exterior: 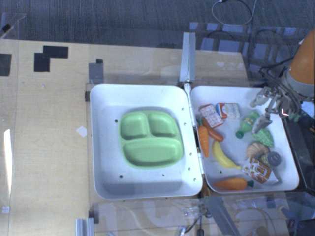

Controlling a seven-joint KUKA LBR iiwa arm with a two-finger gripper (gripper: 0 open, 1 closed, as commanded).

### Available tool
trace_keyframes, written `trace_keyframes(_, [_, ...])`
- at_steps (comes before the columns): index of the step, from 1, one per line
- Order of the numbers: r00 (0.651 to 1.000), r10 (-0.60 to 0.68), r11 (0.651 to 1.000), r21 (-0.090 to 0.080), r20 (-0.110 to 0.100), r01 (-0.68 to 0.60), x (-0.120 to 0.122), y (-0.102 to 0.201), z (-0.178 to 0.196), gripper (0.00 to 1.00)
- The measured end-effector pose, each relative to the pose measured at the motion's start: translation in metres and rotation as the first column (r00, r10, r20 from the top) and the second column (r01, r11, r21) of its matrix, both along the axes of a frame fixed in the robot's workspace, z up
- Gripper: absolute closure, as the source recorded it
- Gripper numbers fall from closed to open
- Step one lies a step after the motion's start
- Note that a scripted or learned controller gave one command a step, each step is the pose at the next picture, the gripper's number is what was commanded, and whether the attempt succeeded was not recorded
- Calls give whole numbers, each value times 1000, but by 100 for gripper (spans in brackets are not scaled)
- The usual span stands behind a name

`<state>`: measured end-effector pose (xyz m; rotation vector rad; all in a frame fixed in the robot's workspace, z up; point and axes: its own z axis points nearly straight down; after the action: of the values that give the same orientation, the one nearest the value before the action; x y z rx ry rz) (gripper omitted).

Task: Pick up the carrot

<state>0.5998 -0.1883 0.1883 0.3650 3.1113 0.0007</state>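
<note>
Fingers [262,113] spread, holding nothing, above right white bin [293,173]; inside, orange tapered carrot [203,140] beside yellow banana [224,156]; green divided plate [150,139] in left bin [101,146].

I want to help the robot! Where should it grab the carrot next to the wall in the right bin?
Probably the carrot is best pinched across its thick upper half, from straight above. It lies flat along the right bin's left wall, so fingers have little room on that side. The gripper hovers across the bin.

No legible text on the printed packets [257,170] in the right bin [290,181]
</note>
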Motion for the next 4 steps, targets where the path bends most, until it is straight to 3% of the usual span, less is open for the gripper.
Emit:
trace_keyframes(1, [856, 517, 856, -6, 1, -517, 16, -16, 35, 0])
trace_keyframes(2, [494, 870, 493, -8, -3, -870, 0, -12, 32, 0])
trace_keyframes(3, [219, 976, 219, -10, -5, -976, 14, -10, 46, 0])
trace_keyframes(4, [-150, 989, -150, -8, -8, -989, 16, -16, 21, 0])
